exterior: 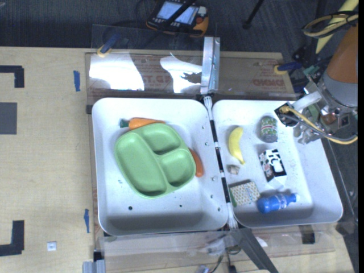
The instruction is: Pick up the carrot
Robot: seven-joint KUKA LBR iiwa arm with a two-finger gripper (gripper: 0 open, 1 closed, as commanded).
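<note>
- I see the orange carrot (147,121) in the left white bin (108,124), at the far edge of the green divided plastic tray (154,159); the tray hides most of its length, and a small dark green end shows at its left.
- A second orange piece (197,164) shows at the right edge of the tray, mostly covered, so I cannot say if it is another carrot.
- The gripper (307,127) of the grey arm hangs over the far right side of the right white bin (324,198), well apart from the carrot. Cables and metal parts crowd around it, and I cannot tell if it is released or clenched.
- The arm is cut off by the right border; only the wrist and part of the orange band (347,61) are visible.
- In the right bin lie a yellow banana (236,144), a small greenish round can (268,128), a black-and-white packet (273,164), a patterned flat pad (244,193) and a blue plastic bottle (274,201).
- The print on the packet is too small to read.
</note>
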